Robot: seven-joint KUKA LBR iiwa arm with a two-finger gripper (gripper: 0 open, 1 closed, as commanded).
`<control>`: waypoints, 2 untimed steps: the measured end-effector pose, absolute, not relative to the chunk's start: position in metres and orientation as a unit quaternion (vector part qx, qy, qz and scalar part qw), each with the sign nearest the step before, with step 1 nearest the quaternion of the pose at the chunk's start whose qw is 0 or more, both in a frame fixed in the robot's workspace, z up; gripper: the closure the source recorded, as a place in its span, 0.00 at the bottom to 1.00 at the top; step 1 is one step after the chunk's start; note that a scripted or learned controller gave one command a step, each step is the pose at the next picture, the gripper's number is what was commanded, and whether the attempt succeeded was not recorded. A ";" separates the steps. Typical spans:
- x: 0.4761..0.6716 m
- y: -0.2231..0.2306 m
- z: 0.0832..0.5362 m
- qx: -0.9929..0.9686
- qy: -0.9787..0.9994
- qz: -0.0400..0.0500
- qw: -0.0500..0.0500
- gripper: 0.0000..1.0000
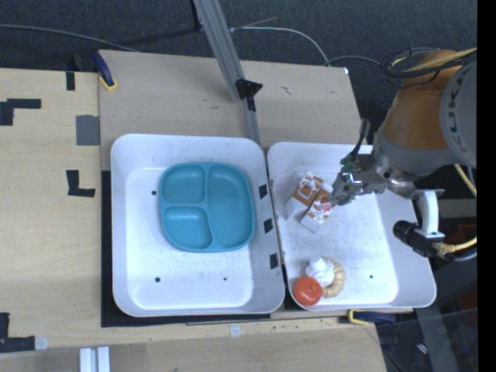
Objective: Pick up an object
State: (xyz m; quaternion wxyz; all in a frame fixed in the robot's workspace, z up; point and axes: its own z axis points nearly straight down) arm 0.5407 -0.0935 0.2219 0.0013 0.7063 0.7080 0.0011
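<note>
- White bins sit side by side on the wooden bench (178,107), which keeps the loose stuff corralled where the arm can get at it from the right.
- Left bin (128,277) only carries a teal divided plate (207,206), lying flat in the middle, well apart from the action.
- Right bin (403,285) has the likely target: a small brown-and-white carton (310,200), tipped on its side near the bin's upper middle.
- Tool (341,192) hangs low just beside the carton's right edge, maybe touching it. Honestly can't tell how it's set at this resolution, and nothing shows the carton actually gripped.
- Down at the front edge, a red ball (307,291) sits touching a white-and-tan toy (325,273), near the bin wall, so probably a harder grab.
</note>
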 end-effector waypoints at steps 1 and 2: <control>0.536 -0.093 0.266 0.706 0.708 0.001 0.001 1.00; 0.545 -0.034 0.261 0.705 0.710 0.000 -0.001 1.00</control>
